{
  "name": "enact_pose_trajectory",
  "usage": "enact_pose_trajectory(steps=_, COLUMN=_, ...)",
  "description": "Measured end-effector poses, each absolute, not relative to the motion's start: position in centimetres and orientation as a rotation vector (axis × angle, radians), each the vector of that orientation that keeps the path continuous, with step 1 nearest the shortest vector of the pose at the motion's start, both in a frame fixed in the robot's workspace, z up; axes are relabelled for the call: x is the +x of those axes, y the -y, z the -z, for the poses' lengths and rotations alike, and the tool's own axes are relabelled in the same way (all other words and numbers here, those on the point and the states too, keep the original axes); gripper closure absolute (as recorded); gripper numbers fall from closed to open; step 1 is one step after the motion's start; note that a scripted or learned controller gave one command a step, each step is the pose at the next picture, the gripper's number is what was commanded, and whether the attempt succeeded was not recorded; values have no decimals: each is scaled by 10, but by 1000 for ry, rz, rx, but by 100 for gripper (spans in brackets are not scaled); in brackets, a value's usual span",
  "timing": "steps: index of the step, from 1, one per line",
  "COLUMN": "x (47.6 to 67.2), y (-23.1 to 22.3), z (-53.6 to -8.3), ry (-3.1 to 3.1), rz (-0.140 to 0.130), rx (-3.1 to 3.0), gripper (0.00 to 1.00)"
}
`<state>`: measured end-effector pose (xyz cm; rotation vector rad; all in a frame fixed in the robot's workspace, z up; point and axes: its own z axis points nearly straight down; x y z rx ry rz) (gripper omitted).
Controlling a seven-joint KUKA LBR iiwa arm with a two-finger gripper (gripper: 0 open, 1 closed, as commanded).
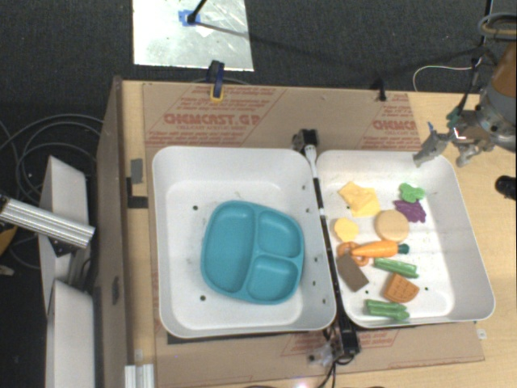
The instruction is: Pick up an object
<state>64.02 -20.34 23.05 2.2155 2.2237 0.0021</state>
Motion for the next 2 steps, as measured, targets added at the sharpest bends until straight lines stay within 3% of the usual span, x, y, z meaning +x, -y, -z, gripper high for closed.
enact_pose_trajectory(steps=1, x=645, y=205, z=-113, ry=-2230, rz=5, rx=2222, gripper=0)
enact_pose_trajectory(steps=2, x=614, y=182, z=-85, ry=-2220, rz=-3, rx=2214, gripper=0)
